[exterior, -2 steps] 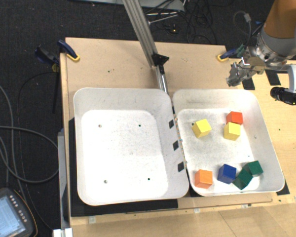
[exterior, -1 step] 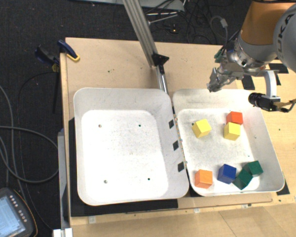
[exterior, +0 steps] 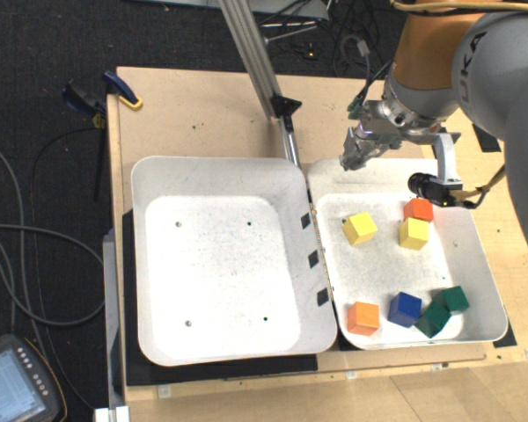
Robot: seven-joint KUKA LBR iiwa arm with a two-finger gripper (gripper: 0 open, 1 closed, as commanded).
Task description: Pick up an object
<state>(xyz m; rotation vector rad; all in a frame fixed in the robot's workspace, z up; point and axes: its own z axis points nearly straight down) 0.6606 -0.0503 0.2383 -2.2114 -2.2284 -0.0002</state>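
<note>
Blocks: seven small cubes lie in the right bin (exterior: 475, 236), any of which would satisfy the task.
Landmark: all positions below are given relative to the right bin.
Yellow block A (exterior: 361, 228): near the bin's back-left corner, standing apart from the others.
Yellow block B (exterior: 414, 234): toward the bin's back-right, touching or nearly touching the red-orange block (exterior: 418, 209) just behind it.
Orange block (exterior: 363, 317): at the bin's front-left.
Blue block (exterior: 405, 309): along the front edge, just right of the orange block.
Green blocks: two dark green cubes (exterior: 433, 318) (exterior: 455, 299) at the bin's front-right corner, close together.
Gripper (exterior: 352, 159): poised over the bin's back-left rim, above and behind yellow block A, clear of every block.
Finger state: cannot be determined; the tip is small and dark from this angle, and appears to hold nothing.
Left bin (exterior: 158, 178): beside the right bin, not involved at this stage.
Progress: early. No block is grasped or lifted; all rest on the bin floor.
Remaining: select a block, descend over it, close on it, lift it clear.
Likely candidate: yellow block A, judged nearest the gripper and least crowded.
</note>
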